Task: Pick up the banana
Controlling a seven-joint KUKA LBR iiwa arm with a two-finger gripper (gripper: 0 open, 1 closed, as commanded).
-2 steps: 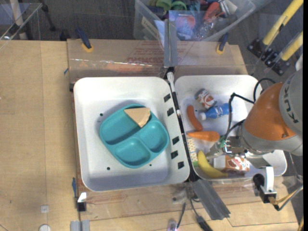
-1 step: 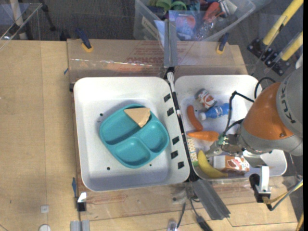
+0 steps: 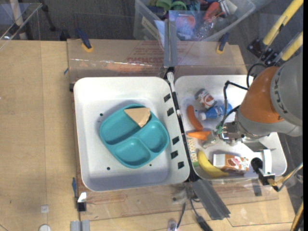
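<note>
The banana lay against the right bin's near wall, beside a small carton. The pincer hovered just above it; I cannot tell its state.

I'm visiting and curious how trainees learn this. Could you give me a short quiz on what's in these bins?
1. True or false: the banana lies in the right bin.
2. What sits on the teal divided plate? A) a tan wedge B) a carrot C) a can
3. Which side does the arm reach in from?

Key: 1 true. 2 A, the tan wedge. 3 The right.
</note>
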